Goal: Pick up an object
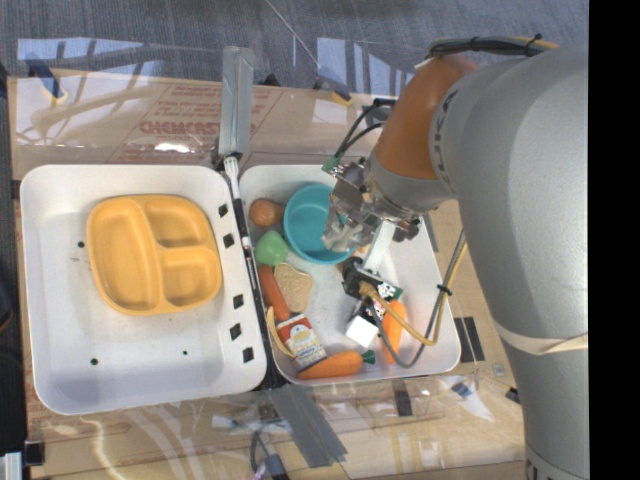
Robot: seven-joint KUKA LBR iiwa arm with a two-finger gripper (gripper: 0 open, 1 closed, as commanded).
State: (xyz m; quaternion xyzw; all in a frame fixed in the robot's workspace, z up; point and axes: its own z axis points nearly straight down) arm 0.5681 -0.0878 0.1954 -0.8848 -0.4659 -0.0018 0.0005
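My gripper (341, 236) hangs low in the right bin (425, 248), at the right rim of a teal bowl (308, 225). Left of the bowl lie a small brown ball (264, 212) and a green ball (271, 249). In front of them are a tan slice of bread (294, 285), an orange carrot (274, 292) along the left wall, a small printed can (303, 340) and a second carrot (331, 365) at the front. An orange item (396, 323) and a white block (361, 330) sit at the front right. The arm hides the bin's back right part.
The left bin (50, 268) holds a yellow divided plate (152, 251). A grey bar (234, 103) stands between the bins at the back. Brown cardboard (120, 108) lies behind both bins.
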